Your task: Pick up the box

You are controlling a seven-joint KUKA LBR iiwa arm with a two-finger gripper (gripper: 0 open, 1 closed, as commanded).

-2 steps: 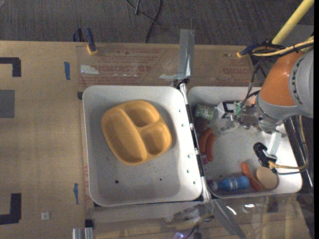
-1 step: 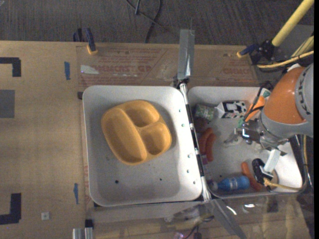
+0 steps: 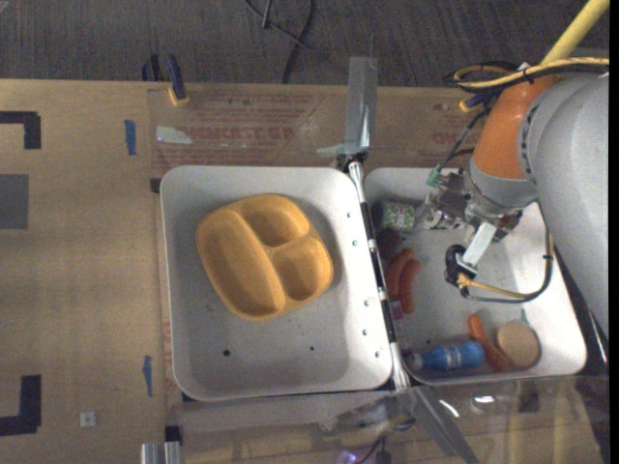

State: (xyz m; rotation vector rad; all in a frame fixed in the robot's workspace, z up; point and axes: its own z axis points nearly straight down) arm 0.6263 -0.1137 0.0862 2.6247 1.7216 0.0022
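Jaws sit low over the back of the right bin (image 3: 571,356), hung off the arm's orange band (image 3: 503,133). The wrist hardware is cluttered from this angle, so I can't tell if the jaws are open or closed. Nothing visibly held.

Box (image 3: 397,214) is the small green one, just beside the jaws on the side away from the arm. It's tucked into the bin corner against the wall that meets the left bin (image 3: 184,259). Judgement: approach is lined up near it but not on it, and the pick is not yet made. That corner leaves little room on the wall side, so a clean grasp probably needs the jaws spanning the box along the wall, not across it.

Clutter: red sausages (image 3: 402,280) lie just past the box, nearer the front. Blue bottle (image 3: 453,357), carrot (image 3: 484,340) and tan disc (image 3: 519,343) are well apart from the jaws at the front edge, so no interference there.

Yellow divided plate (image 3: 263,255) is in the left bin, beyond the box from the jaws; irrelevant. Both bins rest on the desk (image 3: 77,259).

Risk: sausages get nudged, or the box gets pushed into the wall.
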